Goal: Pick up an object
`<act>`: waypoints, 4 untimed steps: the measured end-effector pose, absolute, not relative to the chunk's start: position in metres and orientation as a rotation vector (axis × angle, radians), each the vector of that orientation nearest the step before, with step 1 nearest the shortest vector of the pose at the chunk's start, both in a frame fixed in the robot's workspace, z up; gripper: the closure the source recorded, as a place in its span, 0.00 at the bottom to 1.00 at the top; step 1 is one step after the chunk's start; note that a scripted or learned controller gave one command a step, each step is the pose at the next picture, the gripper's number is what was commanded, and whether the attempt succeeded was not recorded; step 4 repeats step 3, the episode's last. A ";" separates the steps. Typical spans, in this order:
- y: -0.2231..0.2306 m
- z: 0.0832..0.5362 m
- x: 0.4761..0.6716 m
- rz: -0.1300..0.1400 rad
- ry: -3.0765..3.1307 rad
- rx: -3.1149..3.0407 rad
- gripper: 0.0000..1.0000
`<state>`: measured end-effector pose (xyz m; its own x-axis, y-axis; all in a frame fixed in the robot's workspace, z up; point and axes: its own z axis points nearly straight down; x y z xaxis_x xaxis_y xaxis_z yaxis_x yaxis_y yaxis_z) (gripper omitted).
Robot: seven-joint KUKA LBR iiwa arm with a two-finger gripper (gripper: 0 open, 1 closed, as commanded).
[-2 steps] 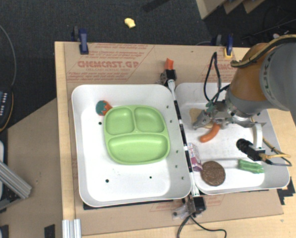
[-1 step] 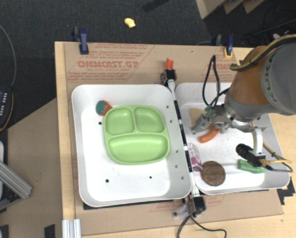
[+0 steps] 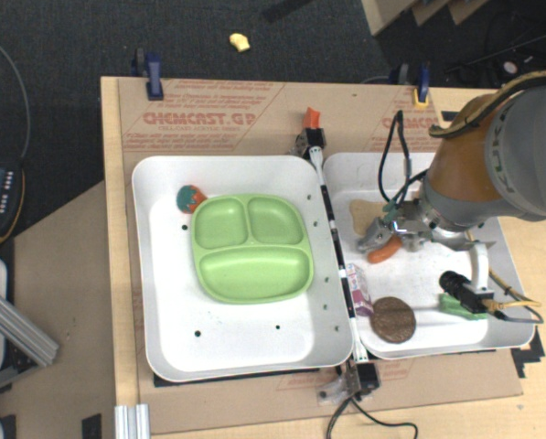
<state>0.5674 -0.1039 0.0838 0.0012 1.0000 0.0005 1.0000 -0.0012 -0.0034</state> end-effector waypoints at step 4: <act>-0.008 0.191 0.605 -0.016 -2.238 -2.215 1.00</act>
